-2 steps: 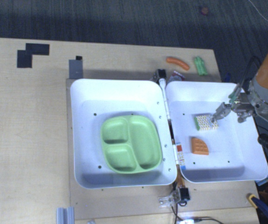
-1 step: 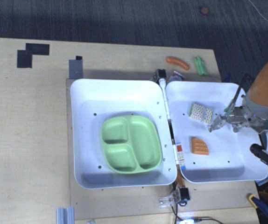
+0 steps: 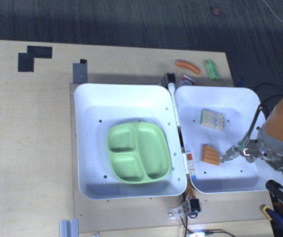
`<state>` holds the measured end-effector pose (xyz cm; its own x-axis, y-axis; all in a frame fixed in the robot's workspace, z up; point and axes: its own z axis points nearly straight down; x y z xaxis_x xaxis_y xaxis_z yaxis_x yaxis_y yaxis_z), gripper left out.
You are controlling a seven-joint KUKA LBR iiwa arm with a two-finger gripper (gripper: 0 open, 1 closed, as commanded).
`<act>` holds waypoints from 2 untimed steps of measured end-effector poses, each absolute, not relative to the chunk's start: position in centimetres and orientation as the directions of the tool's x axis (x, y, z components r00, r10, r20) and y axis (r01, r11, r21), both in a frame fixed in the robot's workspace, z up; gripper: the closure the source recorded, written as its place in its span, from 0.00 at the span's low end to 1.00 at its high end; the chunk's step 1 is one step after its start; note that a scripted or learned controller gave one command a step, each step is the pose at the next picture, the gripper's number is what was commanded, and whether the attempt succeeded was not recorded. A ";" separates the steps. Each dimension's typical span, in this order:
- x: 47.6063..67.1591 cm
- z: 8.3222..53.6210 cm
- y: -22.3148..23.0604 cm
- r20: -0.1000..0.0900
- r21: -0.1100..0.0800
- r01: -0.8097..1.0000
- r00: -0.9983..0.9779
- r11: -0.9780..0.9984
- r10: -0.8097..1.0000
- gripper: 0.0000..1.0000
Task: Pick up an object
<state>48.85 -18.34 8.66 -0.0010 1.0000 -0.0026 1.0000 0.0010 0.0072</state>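
Camera view: orange wedge (image 3: 210, 155) just left of end effector (image 3: 229, 155), apart.

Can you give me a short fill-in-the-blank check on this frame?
1. The green divided plate lies in the ____ bin.
2. The plate has ____ compartments.
3. The orange waffle piece lies in the right bin, between the gripper and the bin's ____ wall.
4. The patterned square shares a bin with the ____ piece.

Missing words: left; three; left; waffle
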 end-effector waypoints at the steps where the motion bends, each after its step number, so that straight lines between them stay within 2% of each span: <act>1: 49.1 9.8 -18.3 -0.004 0.014 1.000 -0.002 0.002 1.000 1.00; 2: 49.1 9.8 -18.3 -0.004 0.014 1.000 -0.002 0.002 1.000 0.00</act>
